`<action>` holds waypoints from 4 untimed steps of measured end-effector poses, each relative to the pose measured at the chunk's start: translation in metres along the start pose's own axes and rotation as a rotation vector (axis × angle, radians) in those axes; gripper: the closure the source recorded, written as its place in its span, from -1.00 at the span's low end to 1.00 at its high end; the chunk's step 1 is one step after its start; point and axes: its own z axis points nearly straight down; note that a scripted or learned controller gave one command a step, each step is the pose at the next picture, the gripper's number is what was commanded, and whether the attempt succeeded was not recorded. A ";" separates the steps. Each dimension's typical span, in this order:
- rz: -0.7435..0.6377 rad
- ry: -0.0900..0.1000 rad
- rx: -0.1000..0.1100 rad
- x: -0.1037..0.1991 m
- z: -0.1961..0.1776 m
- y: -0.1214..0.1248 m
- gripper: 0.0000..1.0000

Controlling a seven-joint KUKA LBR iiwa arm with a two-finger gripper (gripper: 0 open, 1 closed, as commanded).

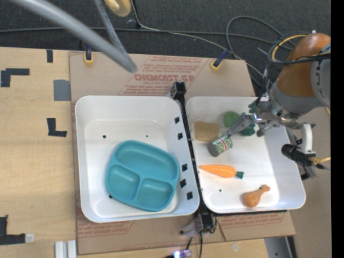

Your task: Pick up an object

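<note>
Nearest the camera, in the right bin (293,198), a toy drumstick (255,195) and a carrot (217,170) lie untouched; the left bin holds a teal divided plate (142,175). Farther back, a small can (220,144) lies tilted beside a tan piece (206,130). Nothing looks lifted yet. The gripper (243,123) hovers low just beside the can and a green object (233,117), but whether its fingers are spread I cannot tell.

- A pale wooden bench top (32,160) with dark tape marks (54,127) on its left side.
- A brown cardboard sheet (161,74) printed with red lettering lies on the bench.
- Dark carpeted floor (215,4) runs along the top, crossed by black cables (242,28).
</note>
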 end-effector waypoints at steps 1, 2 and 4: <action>-0.001 0.000 -0.001 0.001 0.057 0.009 -1.00; -0.002 -0.003 -0.008 0.002 0.097 0.011 -1.00; 0.001 0.000 -0.006 -0.001 0.041 0.008 1.00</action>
